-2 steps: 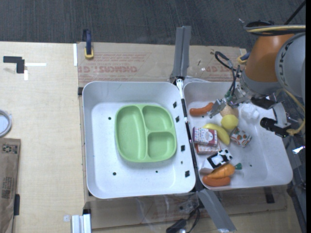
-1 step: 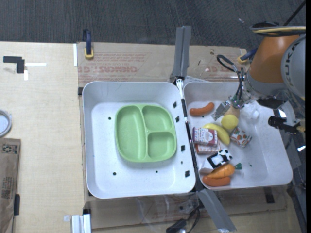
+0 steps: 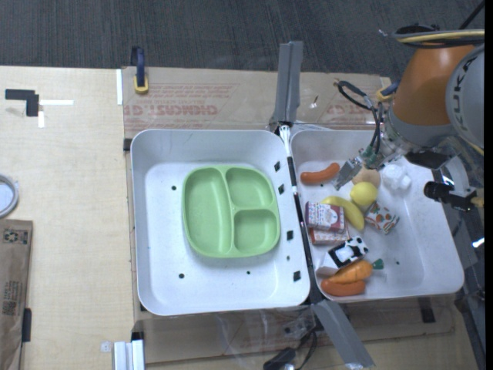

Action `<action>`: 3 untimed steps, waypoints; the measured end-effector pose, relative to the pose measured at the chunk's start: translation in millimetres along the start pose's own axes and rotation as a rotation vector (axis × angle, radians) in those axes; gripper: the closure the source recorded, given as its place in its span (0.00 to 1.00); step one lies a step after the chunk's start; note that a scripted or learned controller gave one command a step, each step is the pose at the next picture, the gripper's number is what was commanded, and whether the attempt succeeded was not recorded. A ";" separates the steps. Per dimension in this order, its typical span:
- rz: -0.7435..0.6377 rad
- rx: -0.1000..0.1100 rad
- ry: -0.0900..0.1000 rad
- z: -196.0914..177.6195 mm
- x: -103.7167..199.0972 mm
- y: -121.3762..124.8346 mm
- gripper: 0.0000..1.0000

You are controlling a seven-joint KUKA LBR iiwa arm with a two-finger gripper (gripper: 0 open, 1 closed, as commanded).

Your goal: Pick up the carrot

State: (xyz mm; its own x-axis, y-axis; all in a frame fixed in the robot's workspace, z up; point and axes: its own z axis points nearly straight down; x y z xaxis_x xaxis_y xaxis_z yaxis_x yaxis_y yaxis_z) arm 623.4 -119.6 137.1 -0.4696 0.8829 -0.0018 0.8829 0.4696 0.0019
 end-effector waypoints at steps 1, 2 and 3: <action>0.155 0.003 0.002 45.2 -36.0 -50.5 0.00; 0.175 0.003 0.002 45.4 -15.4 -106.4 0.00; 0.155 0.003 0.003 -6.2 61.7 -91.6 0.00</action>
